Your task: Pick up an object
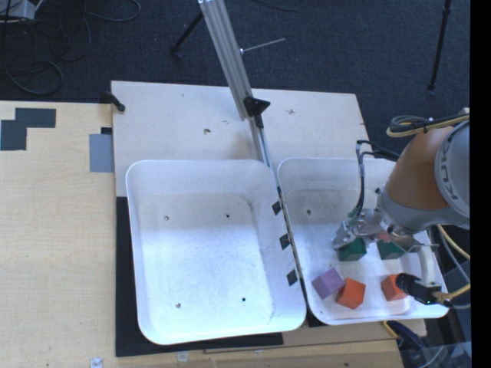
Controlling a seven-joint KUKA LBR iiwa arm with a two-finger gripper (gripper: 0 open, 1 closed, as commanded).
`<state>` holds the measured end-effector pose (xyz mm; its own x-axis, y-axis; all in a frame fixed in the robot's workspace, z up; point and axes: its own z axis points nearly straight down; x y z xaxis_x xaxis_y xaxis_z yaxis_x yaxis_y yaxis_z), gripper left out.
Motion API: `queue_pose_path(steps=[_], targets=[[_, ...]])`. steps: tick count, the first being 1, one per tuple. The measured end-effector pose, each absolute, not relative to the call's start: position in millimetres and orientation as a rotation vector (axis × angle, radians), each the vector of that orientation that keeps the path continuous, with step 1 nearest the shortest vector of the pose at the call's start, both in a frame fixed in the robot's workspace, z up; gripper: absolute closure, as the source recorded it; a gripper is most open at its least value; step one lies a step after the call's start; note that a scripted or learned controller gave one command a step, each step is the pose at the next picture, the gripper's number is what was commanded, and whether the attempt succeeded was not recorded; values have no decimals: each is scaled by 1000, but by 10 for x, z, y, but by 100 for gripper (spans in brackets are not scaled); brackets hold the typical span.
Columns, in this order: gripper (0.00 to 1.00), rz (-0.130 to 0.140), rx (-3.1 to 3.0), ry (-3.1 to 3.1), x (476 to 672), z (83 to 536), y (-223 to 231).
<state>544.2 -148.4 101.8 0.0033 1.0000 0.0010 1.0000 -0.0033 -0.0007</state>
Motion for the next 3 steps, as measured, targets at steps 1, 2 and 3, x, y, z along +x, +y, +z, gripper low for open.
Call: queue_pose_path(steps=[1,2,3], targets=[[100,-9,-2213,-2230,5491,1941,-562],[100,1,-2210,-2226,5572,1894,555],[100,7,-2221,-2218,5571,1896,283]])
